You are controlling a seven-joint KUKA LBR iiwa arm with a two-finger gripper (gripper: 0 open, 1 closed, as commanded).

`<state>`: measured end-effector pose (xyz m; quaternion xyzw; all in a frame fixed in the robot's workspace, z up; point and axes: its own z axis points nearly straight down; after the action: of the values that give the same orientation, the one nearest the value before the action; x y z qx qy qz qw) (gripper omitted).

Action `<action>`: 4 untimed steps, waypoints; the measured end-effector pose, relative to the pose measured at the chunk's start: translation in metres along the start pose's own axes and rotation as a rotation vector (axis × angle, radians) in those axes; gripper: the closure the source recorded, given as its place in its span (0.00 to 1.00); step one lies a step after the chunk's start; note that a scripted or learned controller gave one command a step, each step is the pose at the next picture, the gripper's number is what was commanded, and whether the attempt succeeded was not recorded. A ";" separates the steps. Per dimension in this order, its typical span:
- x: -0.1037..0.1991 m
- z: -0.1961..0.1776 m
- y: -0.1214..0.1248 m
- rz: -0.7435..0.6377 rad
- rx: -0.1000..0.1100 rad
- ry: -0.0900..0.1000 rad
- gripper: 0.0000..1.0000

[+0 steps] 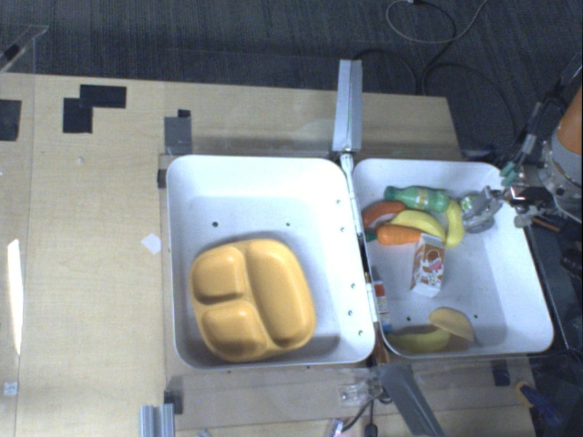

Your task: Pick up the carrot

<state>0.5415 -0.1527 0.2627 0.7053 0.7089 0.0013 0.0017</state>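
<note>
Over the right white bin (510,321), the metal end effector (480,212) hovers, grip unclear, just right of a yellow banana (428,223) beside the orange carrot (397,236).

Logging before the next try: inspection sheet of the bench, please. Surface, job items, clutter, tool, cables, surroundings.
Surface: light wood bench bearing two white bins, left bin and right bin, with a metal divider rising behind their join.
Job's things: carrot lies in the right bin near its left wall, touching the banana.
Clutter: green bottle, red item, juice carton, bread-like piece over a yellow-green fruit; yellow divided tray in the left bin.
Tool: tool over the right bin's upper right, beside the banana's tip, holding nothing visible.
Cables: looped cable on the floor behind.
Surroundings: dark carpet; black marks on the bench.
</note>
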 end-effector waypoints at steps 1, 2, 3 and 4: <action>-0.027 -0.001 0.028 -0.010 -0.002 0.000 0.00; -0.053 -0.026 0.044 -0.039 -0.004 -0.001 0.00; -0.052 -0.027 0.059 -0.168 -0.005 -0.003 0.00; -0.052 -0.147 0.069 -0.135 -0.005 -0.002 0.00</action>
<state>0.6102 -0.2047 0.4103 0.6558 0.7549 0.0020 0.0042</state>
